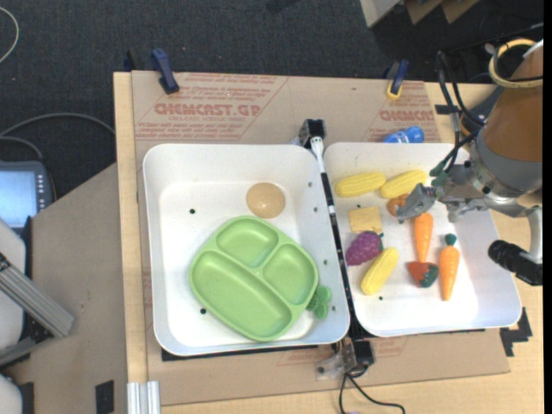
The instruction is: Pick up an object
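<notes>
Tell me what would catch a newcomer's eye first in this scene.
The big green divided plate dominates the left bin, with a round tan piece just above it. The right bin is a bright scatter of toy food: three yellow corn cobs, two orange carrots and a purple grape bunch. The grey arm's gripper sits over that bin's upper part.

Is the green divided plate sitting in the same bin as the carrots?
No. The green divided plate lies in the left bin, while both carrots lie in the right bin.
</notes>
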Robot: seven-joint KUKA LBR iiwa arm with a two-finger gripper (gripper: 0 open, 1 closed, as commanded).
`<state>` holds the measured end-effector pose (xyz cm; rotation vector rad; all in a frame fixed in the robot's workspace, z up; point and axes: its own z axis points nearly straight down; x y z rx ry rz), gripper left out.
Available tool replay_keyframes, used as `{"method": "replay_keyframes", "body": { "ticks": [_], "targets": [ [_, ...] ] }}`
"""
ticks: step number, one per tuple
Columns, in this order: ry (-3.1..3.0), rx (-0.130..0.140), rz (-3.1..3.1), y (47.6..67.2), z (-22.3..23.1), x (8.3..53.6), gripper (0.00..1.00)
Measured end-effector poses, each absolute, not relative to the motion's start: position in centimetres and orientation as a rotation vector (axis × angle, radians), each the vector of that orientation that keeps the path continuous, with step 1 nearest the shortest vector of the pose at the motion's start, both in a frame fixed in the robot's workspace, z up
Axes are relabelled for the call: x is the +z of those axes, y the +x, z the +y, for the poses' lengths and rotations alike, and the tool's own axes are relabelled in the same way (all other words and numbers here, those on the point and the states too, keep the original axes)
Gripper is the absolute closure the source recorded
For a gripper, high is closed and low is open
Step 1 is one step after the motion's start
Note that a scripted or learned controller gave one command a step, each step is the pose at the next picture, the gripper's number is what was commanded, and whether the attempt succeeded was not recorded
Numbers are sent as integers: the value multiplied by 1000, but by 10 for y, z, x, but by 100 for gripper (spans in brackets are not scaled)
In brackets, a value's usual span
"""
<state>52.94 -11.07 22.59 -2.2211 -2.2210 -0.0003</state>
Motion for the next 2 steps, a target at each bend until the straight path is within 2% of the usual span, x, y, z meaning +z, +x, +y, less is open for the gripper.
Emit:
{"method": "replay_keyframes", "body": {
  "ticks": [1, 2],
  "targets": [
    [-2227, 8, -2212, 552, -196, 152, 0],
    [-2215, 4, -2219, 578, -196, 80, 0]
  ]
}}
